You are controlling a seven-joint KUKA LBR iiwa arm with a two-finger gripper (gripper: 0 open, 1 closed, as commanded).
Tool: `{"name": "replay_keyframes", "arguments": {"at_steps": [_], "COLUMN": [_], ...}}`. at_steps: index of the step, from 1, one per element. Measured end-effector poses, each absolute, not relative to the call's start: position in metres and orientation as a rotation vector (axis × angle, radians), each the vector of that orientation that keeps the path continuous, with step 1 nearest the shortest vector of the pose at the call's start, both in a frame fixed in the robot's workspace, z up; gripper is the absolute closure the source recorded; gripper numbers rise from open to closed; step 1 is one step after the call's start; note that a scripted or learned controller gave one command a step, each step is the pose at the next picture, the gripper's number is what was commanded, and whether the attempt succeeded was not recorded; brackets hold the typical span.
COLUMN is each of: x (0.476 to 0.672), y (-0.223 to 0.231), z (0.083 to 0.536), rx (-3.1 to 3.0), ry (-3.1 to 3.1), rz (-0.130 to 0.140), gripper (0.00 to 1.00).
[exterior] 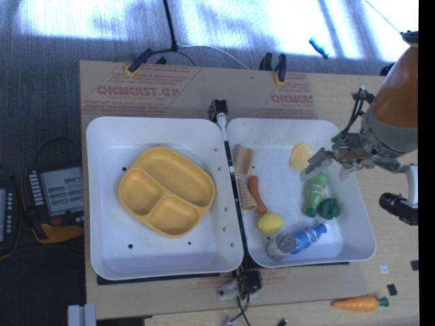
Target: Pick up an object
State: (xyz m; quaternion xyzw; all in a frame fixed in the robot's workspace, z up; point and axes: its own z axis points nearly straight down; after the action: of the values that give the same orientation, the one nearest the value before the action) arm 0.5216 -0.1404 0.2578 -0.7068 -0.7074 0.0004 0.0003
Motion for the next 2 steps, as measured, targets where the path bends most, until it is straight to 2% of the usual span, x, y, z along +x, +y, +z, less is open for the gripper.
{"name": "replay_keyframes", "arguments": {"at_steps": [1,2], "x": [0.552,0.553], "y": [-0.173,-0.173], "z": [0.106,0.117], "rx": [-2.219,-2.22], "ry": [-2.218,-2.22], "rz": [0.006,0.003], "gripper": [0.0,1.0]}}
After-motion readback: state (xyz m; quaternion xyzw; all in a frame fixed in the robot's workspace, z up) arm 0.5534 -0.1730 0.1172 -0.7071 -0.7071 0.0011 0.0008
